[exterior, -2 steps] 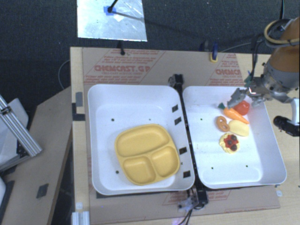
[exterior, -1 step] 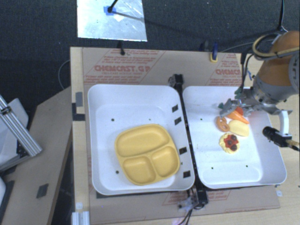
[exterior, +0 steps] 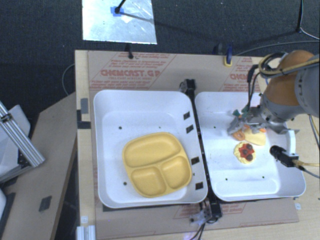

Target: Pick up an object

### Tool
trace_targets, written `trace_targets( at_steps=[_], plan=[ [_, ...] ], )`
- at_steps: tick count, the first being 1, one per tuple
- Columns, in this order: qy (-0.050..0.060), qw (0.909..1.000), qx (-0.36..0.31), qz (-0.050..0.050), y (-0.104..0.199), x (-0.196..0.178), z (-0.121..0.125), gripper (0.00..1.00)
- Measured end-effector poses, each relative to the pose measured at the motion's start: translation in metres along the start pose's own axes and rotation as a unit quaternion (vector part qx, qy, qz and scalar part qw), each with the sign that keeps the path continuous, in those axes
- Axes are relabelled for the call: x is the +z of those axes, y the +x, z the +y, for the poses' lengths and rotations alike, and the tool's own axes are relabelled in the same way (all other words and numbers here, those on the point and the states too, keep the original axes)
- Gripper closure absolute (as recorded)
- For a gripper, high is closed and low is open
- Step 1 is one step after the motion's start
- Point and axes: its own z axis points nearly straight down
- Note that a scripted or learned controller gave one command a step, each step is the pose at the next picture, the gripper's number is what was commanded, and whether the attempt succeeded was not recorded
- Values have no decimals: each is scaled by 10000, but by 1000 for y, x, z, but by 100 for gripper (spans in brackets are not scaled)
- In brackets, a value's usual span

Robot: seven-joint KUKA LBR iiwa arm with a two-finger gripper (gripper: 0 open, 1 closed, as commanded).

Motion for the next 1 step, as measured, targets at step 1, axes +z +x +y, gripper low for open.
trace_targets(
  at_steps=[1],
  plan=[
    [-19,10000,0,-7,0,-13,1,100]
  ],
)
